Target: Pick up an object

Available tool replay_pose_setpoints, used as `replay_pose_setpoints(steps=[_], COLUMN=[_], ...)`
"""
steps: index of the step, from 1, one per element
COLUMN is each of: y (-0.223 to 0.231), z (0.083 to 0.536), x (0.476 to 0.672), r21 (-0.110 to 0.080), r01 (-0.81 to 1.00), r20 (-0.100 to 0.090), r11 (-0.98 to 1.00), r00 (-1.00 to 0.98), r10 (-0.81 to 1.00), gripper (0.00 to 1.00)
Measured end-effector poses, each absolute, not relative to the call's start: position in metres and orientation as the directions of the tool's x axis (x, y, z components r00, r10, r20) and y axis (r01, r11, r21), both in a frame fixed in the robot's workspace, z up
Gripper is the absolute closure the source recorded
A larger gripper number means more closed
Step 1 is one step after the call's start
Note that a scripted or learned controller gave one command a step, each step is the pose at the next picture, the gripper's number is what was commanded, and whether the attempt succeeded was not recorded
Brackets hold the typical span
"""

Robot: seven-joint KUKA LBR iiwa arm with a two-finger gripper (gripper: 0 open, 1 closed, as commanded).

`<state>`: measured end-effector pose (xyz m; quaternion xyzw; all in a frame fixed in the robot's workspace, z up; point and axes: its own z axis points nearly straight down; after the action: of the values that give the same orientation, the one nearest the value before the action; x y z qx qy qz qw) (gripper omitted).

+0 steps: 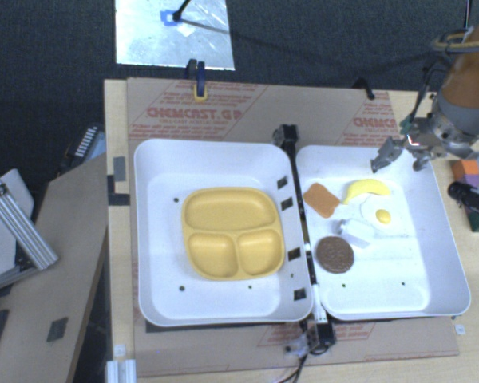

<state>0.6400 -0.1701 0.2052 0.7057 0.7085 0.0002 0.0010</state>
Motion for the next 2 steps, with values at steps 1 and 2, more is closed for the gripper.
replay_pose_setpoints(steps=[1,2], y=[-0.176,-0.169], z=[0.155,0.112], x=[0.632,0.632], r21=[-0.001,0.0], r01=[1.0,1.0], r20=[0.0,0.0], r11=[0.001,0.004], r00=[-0.001,-0.004], r10=[1.0,1.0], gripper=[0.0,0.0])
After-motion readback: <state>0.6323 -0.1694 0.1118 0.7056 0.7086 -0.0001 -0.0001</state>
